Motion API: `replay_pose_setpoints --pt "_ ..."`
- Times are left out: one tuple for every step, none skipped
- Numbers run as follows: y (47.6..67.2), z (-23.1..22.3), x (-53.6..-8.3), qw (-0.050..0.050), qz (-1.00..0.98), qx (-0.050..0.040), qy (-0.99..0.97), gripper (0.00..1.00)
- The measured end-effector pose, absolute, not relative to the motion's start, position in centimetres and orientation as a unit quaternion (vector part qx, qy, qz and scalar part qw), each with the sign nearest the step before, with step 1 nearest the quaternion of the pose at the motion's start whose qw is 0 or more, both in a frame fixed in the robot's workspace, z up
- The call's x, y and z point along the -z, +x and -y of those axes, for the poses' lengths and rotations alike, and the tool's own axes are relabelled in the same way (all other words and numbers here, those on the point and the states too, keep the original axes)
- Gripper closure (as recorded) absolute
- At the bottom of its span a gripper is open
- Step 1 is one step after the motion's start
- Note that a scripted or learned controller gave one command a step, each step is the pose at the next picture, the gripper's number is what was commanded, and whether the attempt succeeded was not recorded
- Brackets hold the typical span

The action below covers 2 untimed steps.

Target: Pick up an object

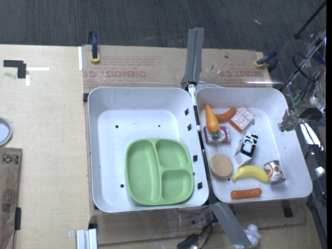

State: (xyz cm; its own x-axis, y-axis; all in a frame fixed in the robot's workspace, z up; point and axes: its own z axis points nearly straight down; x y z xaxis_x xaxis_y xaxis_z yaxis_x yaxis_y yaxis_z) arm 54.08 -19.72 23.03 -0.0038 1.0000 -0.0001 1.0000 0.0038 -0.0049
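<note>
Not started: end effector [290, 122] sits at the bin's edge, grip state indeterminate; banana [250, 173] and other items beside it remain unlifted.

- The pincer [290, 122] hangs at the right bin's [275, 100] outer wall, with open white floor just inward of it.
- Further inward, the box [241, 118], black-and-white carton [249, 144] and carrot [211, 118] crowd the middle.
- Nearer the camera, the can [275, 172], banana [250, 173] and sausage [246, 193] line the front.
- Far across the divider, the left bin's [104, 139] back half lies bare; the green tray [160, 171] fills its front.
</note>
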Motion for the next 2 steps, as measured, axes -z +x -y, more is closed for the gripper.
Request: replay_pose_setpoints --pt "62.7 12.1 -13.4 0.000 0.722 -0.0008 -0.691 1.00" --pt "63.9 16.7 -25.3 -0.001 0.776 -0.0007 -0.631 1.00"
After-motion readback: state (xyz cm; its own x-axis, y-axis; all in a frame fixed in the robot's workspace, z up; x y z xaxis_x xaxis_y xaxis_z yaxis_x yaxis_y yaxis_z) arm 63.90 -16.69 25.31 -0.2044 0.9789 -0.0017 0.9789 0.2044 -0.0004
